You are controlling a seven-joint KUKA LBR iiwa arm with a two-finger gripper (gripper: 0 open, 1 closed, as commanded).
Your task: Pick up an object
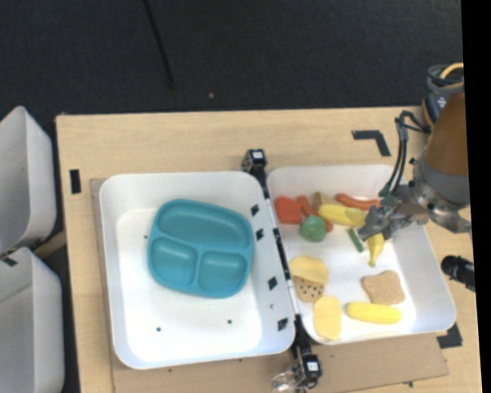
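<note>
Right now gripper (377,230) low in right bin (416,318) over small yellow piece (375,249), beside banana (342,214) and green ball (313,227). Blue tray (201,248) in left bin (138,337).

You have a scatter of toy food in the right bin (416,314). Near its top sit an orange-red piece (288,210), a green ball (313,227), a yellow banana (342,215) and a red sausage (357,200). Lower down lie a brown bread slice (384,288), a yellow piece (373,312), a pale yellow oval (326,318) and a cracker-like wedge (308,277).
</note>
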